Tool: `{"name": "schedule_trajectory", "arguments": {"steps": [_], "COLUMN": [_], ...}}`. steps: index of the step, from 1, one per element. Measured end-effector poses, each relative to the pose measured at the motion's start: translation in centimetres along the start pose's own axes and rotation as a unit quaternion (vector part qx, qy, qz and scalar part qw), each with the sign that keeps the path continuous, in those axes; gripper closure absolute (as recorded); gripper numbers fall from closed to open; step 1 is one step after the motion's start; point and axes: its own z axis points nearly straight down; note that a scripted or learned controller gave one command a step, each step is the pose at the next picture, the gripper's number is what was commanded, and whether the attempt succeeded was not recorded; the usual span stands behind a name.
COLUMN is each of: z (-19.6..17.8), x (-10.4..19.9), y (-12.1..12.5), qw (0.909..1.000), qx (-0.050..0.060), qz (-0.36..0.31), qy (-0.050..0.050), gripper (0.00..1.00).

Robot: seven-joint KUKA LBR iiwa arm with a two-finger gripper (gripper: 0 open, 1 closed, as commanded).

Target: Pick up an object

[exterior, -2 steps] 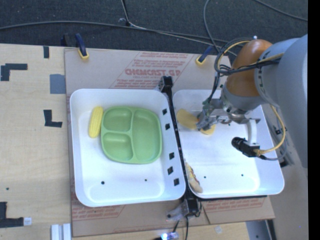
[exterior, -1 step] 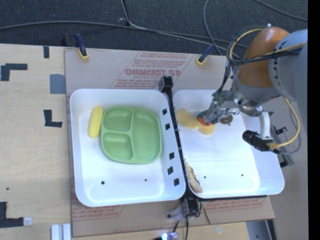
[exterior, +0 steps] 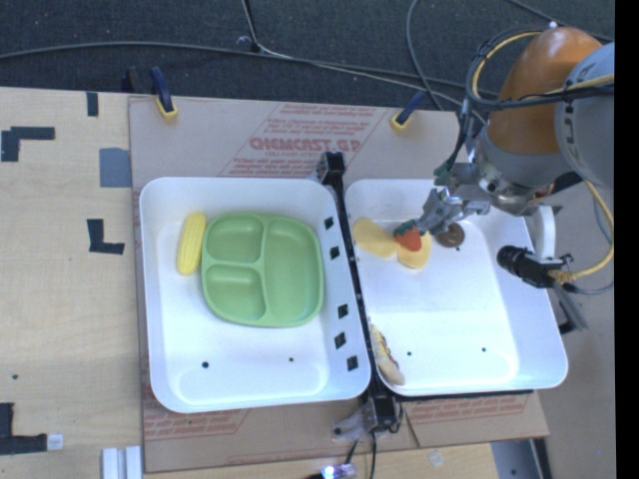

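Note:
In the right bin (exterior: 469,367) a pale yellow piece (exterior: 373,239) lies near the upper left corner, and a second yellow piece (exterior: 416,255) lies just right of it. A small red-orange object (exterior: 408,238) sits on top of that second piece. My gripper (exterior: 423,224) reaches down from the upper right, and its tip meets the red-orange object. A brown round object (exterior: 452,235) lies just right of the gripper. A tan item (exterior: 385,357) rests against the bin's left wall near the front.
The left bin (exterior: 240,377) holds a green divided plate (exterior: 264,268) with a yellow corn cob (exterior: 190,242) beside it on the left. A black divider (exterior: 344,267) runs between the bins. Cables and a black fitting (exterior: 521,261) hang by the arm at right.

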Motion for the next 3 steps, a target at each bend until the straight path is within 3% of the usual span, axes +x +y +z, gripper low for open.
{"name": "schedule_trajectory", "arguments": {"steps": [1,3], "z": [-2.8,0.3], "x": [0.0,10.5], "y": [0.1,-0.1], "qw": [1.0,1.0], "qx": [0.001,0.003], "qz": [0.0,-0.002], "qy": [0.0,0.0], "gripper": [1.0,1.0]}}
